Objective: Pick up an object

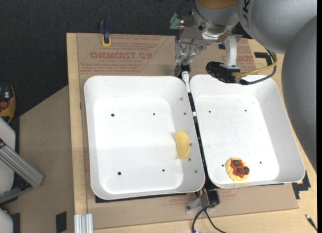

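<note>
Arm [282,35] is running off the top and right edges; tool [183,68] fingers are too small to read.

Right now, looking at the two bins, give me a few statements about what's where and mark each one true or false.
1. A yellow object lies in the left bin, near its right wall. True.
2. The small pizza-like toy sits in the left bin. False: it is in the right bin, near the front edge.
3. The gripper is at the far end of the bins, by the seam between them. True.
4. The gripper is directly above the yellow object. False: it is well away from it.
</note>
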Action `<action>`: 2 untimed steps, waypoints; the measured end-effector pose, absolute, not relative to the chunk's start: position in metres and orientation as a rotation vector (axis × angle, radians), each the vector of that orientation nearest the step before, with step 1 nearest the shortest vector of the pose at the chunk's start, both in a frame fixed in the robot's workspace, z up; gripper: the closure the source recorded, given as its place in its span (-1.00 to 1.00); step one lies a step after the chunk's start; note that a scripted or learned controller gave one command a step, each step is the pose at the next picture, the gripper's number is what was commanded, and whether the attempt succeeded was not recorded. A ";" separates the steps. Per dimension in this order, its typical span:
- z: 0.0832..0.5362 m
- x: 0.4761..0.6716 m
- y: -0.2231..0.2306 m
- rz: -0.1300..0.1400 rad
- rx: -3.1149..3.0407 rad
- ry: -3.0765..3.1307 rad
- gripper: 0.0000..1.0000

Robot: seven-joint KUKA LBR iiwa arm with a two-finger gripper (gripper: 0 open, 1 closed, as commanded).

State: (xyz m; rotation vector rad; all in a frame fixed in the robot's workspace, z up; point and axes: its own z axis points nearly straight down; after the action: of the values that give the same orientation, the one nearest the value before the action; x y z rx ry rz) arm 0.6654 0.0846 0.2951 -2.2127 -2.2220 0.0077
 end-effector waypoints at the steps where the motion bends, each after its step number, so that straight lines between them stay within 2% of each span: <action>1: 0.389 0.667 0.120 -0.017 -2.220 -2.232 1.00; 2: 0.295 0.665 0.162 0.010 -2.213 -2.221 1.00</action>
State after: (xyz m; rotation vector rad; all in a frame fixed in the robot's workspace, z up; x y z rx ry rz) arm 0.6652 0.1623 0.2949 -2.2133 -2.2215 0.0099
